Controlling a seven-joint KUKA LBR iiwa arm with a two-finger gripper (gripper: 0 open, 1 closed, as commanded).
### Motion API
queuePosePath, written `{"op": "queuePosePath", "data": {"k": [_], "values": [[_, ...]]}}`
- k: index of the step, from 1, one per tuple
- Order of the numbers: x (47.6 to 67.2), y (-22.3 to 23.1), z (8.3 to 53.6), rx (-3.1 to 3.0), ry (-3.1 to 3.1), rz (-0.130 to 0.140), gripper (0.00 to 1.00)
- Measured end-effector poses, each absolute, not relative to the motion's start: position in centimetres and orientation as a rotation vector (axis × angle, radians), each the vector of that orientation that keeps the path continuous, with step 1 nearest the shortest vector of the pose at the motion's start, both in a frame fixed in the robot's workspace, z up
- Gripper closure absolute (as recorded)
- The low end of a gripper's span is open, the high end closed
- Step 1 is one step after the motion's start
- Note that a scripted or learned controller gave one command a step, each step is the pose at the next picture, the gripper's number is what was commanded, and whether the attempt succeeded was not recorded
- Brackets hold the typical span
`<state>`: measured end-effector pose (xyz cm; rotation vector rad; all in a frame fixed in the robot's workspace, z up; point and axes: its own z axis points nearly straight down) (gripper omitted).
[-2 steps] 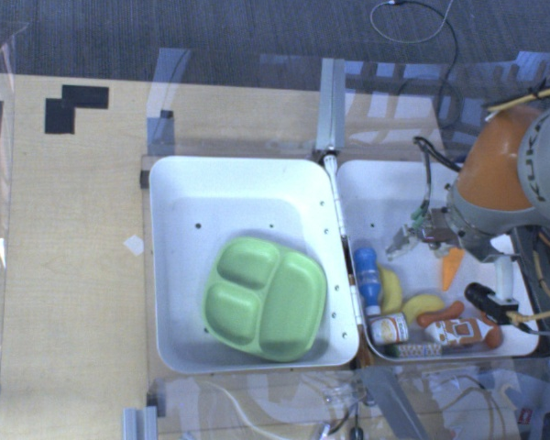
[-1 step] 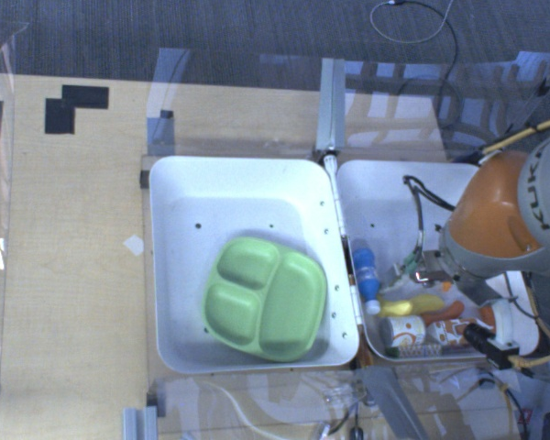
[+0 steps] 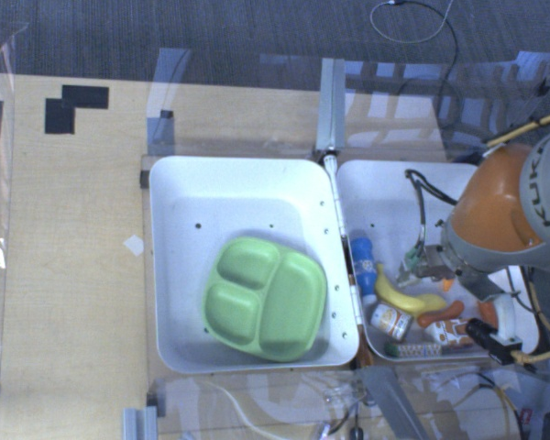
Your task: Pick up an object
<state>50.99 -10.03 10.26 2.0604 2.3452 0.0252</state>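
Camera view: end effector (image 3: 428, 266), grip state indeterminable, hovers over banana (image 3: 405, 295); recommend centring on it before descending.

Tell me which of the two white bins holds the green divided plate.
The left bin. The green divided plate lies in it alone, while the right bin holds small items such as a banana, with the arm over it.

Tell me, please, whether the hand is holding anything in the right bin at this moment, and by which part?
It cannot be told. The hand sits low in the right bin, just above the banana, but nothing shows clearly between its fingertips.
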Motion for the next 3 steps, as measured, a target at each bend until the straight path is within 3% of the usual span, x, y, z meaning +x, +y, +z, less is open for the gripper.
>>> {"op": "queuePosePath", "data": {"k": [1, 2, 3], "values": [[60.7, -4.7, 24.9, 2.112, 2.317, 0.008, 1.00], [58.7, 3.2, 18.5, 2.559, 1.822, 0.003, 1.00], [55.1, -1.2, 18.5, 2.611, 1.746, 0.003, 1.00]]}}
